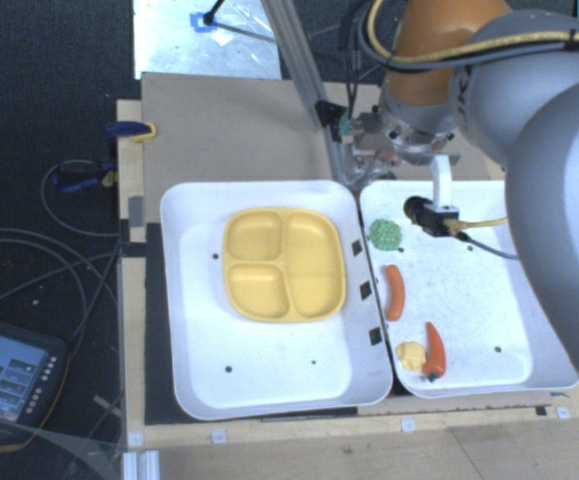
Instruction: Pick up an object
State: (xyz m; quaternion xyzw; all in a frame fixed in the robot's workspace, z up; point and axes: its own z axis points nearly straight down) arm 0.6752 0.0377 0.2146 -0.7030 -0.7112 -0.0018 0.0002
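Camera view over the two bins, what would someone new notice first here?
Probably the yellow divided plate, bright in the middle of the left bin. Next, the big grey arm with its orange band crowding in from the right, above the right bin. Then the small food toys there: a green broccoli, a sausage, a carrot beside a yellow piece.

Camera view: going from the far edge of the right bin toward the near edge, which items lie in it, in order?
Green broccoli-like piece → sausage → carrot, with the small yellow piece beside the carrot at about the same depth, so its place is unclear.
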